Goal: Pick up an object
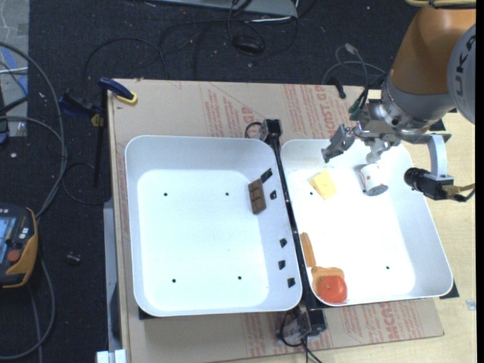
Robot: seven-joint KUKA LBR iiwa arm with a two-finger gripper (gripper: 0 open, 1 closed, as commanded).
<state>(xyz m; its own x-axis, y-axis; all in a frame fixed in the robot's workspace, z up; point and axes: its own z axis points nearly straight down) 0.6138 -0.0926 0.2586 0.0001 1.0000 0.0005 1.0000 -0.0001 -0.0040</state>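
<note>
Dark carpet around a cardboard sheet; cables lie behind it, handheld controller to its left.

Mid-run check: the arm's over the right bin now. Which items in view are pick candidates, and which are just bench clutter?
Pick candidates:
- yellow block, right bin, nearest the gripper
- red ball, right bin's near corner
- orange stick, beside the divider
- brown block, left bin

Clutter:
- blue and yellow clamp at the board's corner
- cables on the floor
- handheld pendant
</note>
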